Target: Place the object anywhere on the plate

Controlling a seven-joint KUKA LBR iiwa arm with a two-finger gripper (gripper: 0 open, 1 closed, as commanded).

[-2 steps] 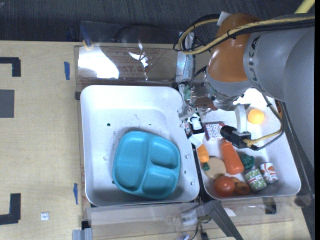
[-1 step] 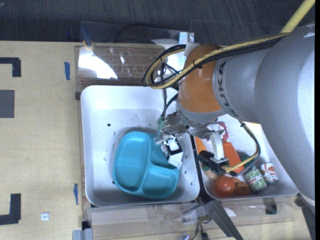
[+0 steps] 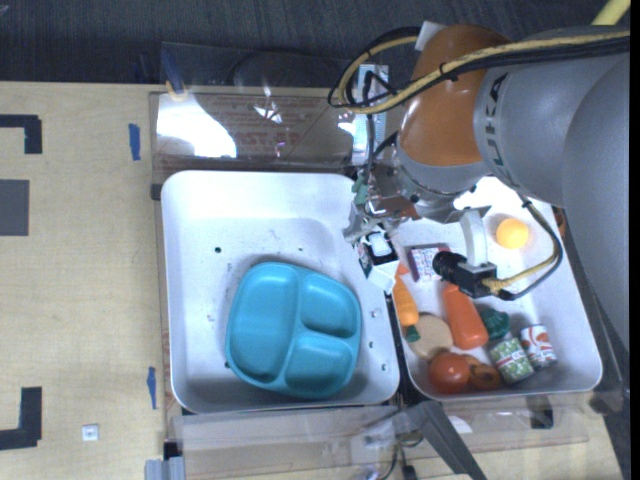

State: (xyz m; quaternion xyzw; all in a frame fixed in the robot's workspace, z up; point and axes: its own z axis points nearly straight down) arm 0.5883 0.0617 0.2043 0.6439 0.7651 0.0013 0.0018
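The gripper [image 3: 372, 230] hangs over the strip where the two bins meet, near their far end. Whether it is open, closed or holding anything cannot be told from this slant. The blue plate [image 3: 294, 333], with three compartments, lies bare in the left bin [image 3: 200, 208], so nothing has been placed yet. The whole carry and release seem still to come.

Which object is meant is unclear. The candidates all lie in the right bin [image 3: 575, 318], well apart from the plate: two carrots [image 3: 463, 315], one tomato [image 3: 449, 369], two small cans [image 3: 510, 358], one fried egg [image 3: 510, 232], one pale round piece [image 3: 433, 332] and one printed packet [image 3: 425, 261]. Both bins sit on the wooden surface [image 3: 80, 268], one plate between them.
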